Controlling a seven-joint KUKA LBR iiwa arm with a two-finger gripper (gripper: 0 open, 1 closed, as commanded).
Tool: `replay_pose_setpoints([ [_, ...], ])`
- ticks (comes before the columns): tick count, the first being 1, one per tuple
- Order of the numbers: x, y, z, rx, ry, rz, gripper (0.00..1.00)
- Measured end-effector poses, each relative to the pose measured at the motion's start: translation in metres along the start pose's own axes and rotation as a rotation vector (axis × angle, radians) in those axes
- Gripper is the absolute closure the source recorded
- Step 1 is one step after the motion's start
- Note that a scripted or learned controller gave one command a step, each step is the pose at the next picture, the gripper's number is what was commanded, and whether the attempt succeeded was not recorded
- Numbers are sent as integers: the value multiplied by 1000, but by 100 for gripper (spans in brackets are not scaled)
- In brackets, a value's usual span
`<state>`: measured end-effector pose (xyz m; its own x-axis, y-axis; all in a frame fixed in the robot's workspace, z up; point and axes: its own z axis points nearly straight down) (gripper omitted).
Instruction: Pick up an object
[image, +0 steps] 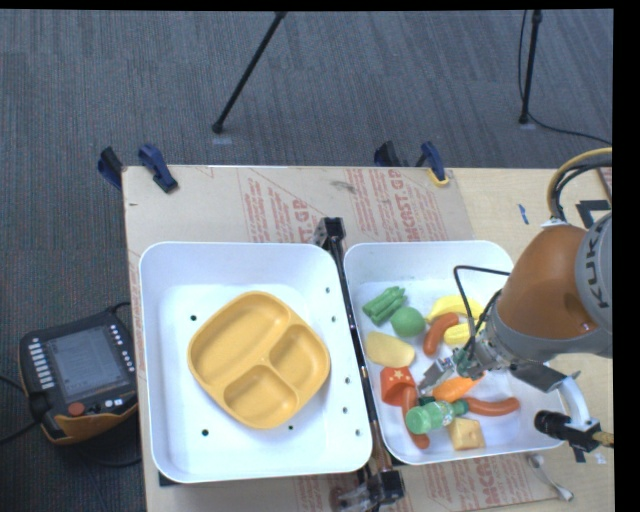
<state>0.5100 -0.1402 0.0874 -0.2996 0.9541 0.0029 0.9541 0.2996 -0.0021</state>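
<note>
The claw (447, 372) is low in the right bin (400, 250), near the middle of that bin's front half, over a heap of toy food. Whether it is open or closed cannot be told, and nothing can be seen between its parts. An orange carrot (455, 388) lies just beside it, with a red sausage (490, 406) toward the bin's right side. A red pepper (397, 385) sits to the claw's left, a green bottle (428, 417) and a yellow cheese block (464, 434) nearer the front edge. A pale potato (389, 349), a lime (407, 321) and green beans (384, 302) lie toward the back left. The left bin (160, 300) holds a yellow divided plate (259, 358) at its centre.
</note>
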Motion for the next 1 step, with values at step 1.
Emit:
replay_pose_setpoints([
  [1,-13,81,0,-1,-1,172,0],
])
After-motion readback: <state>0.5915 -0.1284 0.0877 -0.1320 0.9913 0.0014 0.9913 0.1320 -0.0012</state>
